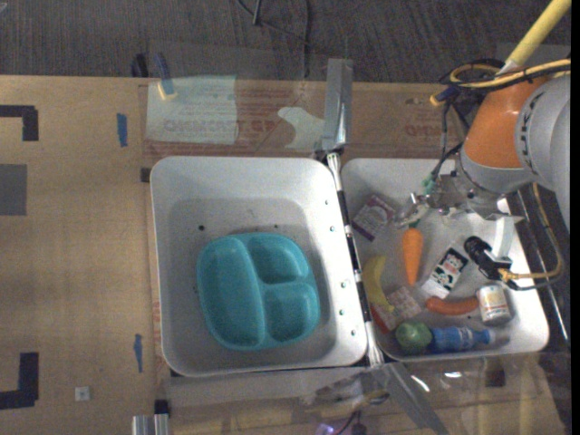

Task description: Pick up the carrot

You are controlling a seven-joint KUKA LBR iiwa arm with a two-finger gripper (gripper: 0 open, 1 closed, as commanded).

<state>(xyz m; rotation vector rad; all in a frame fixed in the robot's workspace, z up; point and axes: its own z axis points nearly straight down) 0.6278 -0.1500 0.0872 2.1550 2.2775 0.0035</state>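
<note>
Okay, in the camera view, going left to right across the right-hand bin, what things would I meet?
Banana → carrot → black-and-white carton → small can. The items along the bin's lower edge overlap these in left-right position, so I left them out. The tool hovers just above the carrot's top.

teal divided plate (258, 290) in left bin (172, 243) | right of plate: banana (374, 282), green apple (413, 335), blue bottle (460, 338), sausage (451, 305), small can (494, 304)
</note>
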